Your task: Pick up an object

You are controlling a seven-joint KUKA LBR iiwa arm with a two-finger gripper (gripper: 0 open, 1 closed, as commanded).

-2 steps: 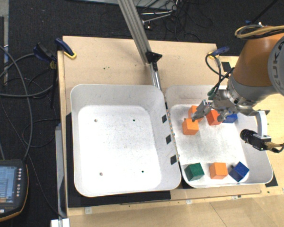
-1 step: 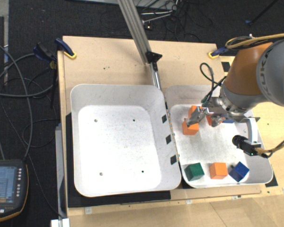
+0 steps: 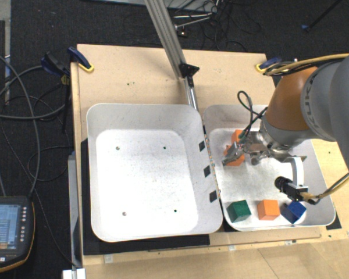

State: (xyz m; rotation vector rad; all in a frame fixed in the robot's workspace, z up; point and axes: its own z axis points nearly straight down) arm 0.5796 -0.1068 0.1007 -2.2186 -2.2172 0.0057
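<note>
The orange piece [image 3: 237, 156] is sitting right at the gripper [image 3: 232, 153], probably its target. Whether it is gripped, I cannot tell. The green block [image 3: 239, 210] and orange block [image 3: 269, 209] are lying well below it.

1 fixed camera looks down at a slant on the bench [image 3: 139, 68] and 2 white bins [image 3: 104, 121], arm [image 3: 314, 103] entering from right.

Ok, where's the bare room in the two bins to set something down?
The left bin has an open floor between all four walls. The right bin is crowded: the gripper sits over an orange object near its upper left, and the green block, orange block and blue block line its near wall. A small bare patch lies mid-floor between them.
</note>
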